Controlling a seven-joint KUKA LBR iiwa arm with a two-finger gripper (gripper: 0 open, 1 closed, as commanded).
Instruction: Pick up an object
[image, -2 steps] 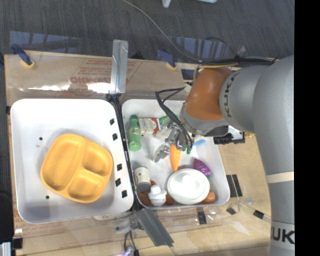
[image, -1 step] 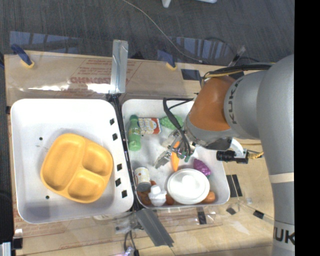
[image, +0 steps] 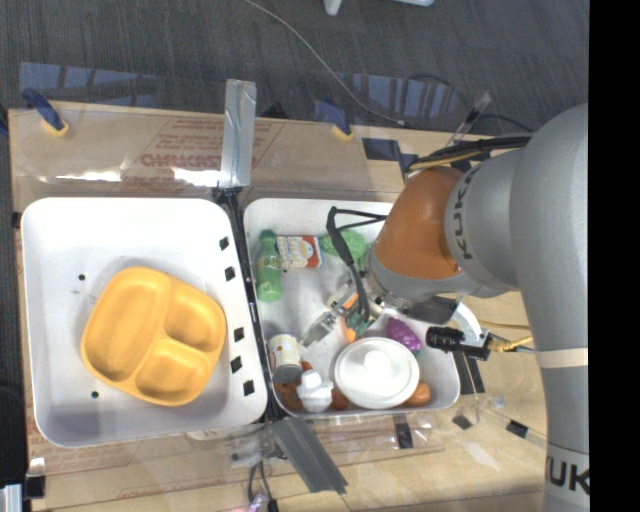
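Observation:
My gripper (image: 336, 314) is low inside the right bin (image: 300, 213), near its middle. It hangs just above and left of a round white bowl (image: 377, 371). A small orange piece (image: 356, 325) lies right beside it. A purple object (image: 404, 334) sits to its right. A green bottle (image: 268, 268) lies along the bin's left wall, with a red and white carton (image: 298, 252) next to it. A green item (image: 347, 244) lies at the back, partly behind the arm's orange band (image: 425, 235). Nothing shows as held.
A small tan jar (image: 284, 352) and a small white bottle (image: 314, 390) sit at the right bin's front left, with brown and orange pieces (image: 424, 393) along the front wall. The left bin (image: 50, 230) holds a yellow divided plate (image: 153, 334). The arm covers the right bin's back right.

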